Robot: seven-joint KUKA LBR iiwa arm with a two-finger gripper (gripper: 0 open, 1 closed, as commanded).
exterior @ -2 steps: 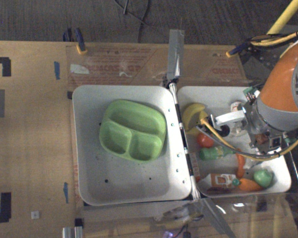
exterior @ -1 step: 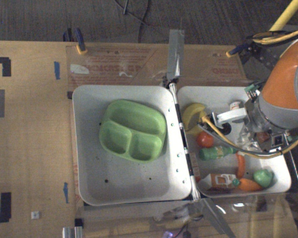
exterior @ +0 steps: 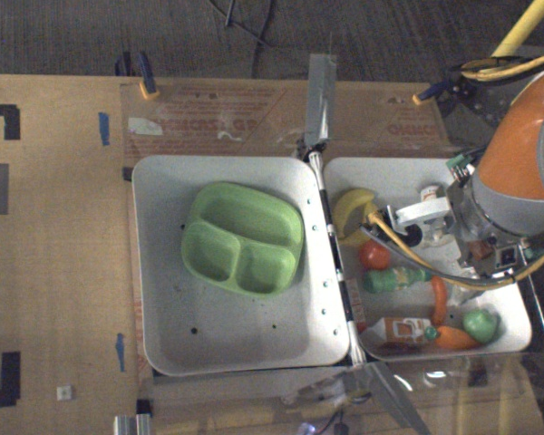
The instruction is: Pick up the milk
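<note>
Two shallow white plastic bins [exterior: 163,270] hold one green three-part plate [exterior: 243,238] on the left and one white-and-orange milk carton [exterior: 402,329] in the right bin's near corner, lying flat, long axis left-right, green cap towards one orange carrot [exterior: 455,337]; whether the grey gripper [exterior: 476,247] is open or closed cannot be told.

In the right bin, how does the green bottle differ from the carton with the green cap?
The green bottle is round and mostly green; the carton is boxy, white with an orange-red label. The bottle lies mid-bin below the tomato; the carton sits against the near wall, beside the carrot. Both lie on their sides in the right bin.
</note>
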